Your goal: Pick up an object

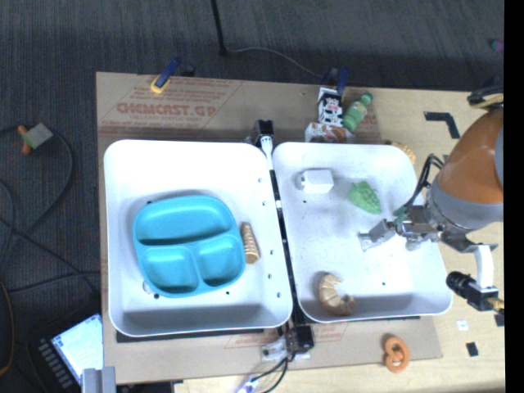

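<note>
- The gripper [378,236] hangs low over the right bin [426,301], reaching in from the right; its fingers look spread with nothing between them, though the view is coarse.
- Nearest candidate is the green toy [365,196], just up and left of the fingers and apart from them. A white block [317,180] lies further up-left, and a croissant [332,292] sits by the bin's near wall.
- The left bin [123,178] holds a blue tray [187,242] with a small bread roll [249,242] beside it, well apart from the gripper.
- Risk: the fingers seem to be over bare bin floor between the toy and the croissant, so closing here would likely grab nothing.
- Risk: the green toy looks small and lumpy; a descent off its middle could nudge it aside or pinch only an edge, letting it slip on the lift.
- Risk: the croissant lies close to the wall, which could block one finger.
</note>
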Tool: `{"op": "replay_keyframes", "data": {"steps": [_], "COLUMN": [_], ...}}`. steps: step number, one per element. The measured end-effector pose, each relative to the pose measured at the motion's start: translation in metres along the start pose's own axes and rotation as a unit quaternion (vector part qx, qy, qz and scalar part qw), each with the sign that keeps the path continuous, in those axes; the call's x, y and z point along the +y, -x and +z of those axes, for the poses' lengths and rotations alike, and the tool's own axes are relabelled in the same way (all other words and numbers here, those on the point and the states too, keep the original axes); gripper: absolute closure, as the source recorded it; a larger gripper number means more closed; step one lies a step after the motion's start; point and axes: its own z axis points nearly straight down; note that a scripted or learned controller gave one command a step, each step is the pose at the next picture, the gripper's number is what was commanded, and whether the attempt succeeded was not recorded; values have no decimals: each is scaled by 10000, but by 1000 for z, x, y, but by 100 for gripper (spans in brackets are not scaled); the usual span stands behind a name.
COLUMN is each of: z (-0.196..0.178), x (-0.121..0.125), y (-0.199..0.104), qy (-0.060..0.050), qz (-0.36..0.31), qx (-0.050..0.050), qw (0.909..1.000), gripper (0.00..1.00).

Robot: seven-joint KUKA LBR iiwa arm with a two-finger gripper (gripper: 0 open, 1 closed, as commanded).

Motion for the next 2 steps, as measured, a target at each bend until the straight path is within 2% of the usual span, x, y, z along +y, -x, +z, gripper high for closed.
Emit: {"op": "replay_keyframes", "data": {"steps": [1,2], "z": [66,55], "x": [93,93], "y": [-50,-48], "qy": [41,50], "qz": [-19,-20], "qx": [2,-22], "qw": [10000,10000], "gripper": [0,100]}}
